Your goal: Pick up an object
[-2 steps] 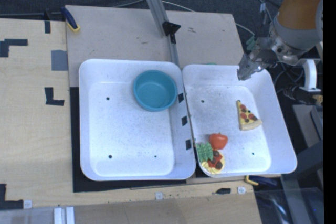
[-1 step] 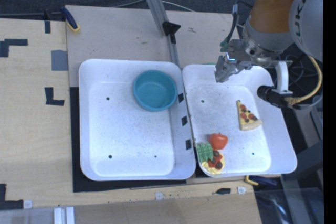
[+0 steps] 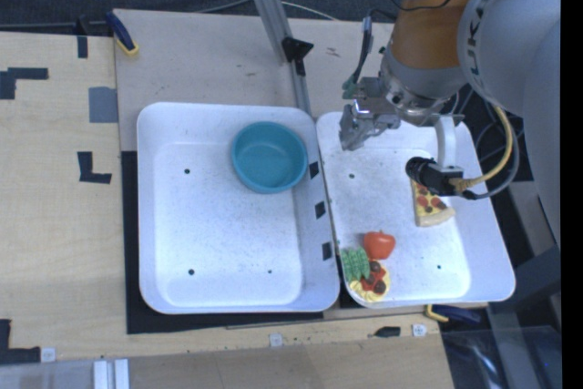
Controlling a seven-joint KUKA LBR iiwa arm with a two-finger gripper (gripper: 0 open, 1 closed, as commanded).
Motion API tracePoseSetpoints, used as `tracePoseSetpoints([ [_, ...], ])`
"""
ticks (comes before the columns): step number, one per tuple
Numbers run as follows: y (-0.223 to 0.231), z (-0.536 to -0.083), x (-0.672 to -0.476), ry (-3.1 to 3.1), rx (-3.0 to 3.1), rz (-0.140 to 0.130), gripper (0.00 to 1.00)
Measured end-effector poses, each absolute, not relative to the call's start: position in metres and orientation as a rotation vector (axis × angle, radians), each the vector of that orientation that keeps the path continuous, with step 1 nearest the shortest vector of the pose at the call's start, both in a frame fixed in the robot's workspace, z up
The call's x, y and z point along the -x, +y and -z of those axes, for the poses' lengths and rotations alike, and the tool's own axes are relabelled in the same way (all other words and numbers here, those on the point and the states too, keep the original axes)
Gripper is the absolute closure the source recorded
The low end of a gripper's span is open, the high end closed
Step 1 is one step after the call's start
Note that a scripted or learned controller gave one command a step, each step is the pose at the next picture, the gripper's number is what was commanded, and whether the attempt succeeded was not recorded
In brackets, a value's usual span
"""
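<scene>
The grey arm with its orange band reaches in from the right and hangs its pincer over the upper left corner of the right-hand shallow white bin, close to the wall shared with the left-hand shallow white bin; nothing shows between its tips, and whether it stands apart or together I cannot tell from this slant. That corner of the bin floor looks bare, so the pincer seems poised well apart from anything it could lift. The candidates for picking lie lower in the same bin: a yellow toy pizza slice with red toppings near the right side, a small red toy tomato near the bottom, and just beside it, at the bottom left corner, a leafy green toy vegetable touching a round yellow and red toy piece. The left bin holds a round teal plastic bowl, upright near its upper right corner. Both bins sit side by side on the pale wooden bench.
</scene>
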State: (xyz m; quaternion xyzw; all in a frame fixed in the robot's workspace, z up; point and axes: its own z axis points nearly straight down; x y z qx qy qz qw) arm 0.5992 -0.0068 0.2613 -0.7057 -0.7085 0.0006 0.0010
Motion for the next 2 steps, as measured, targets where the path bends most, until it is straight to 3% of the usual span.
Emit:
tracePoseSetpoints([
  [2,0.089,-0.237,-0.608,-2.225,2.216,-0.002,1.00],
])
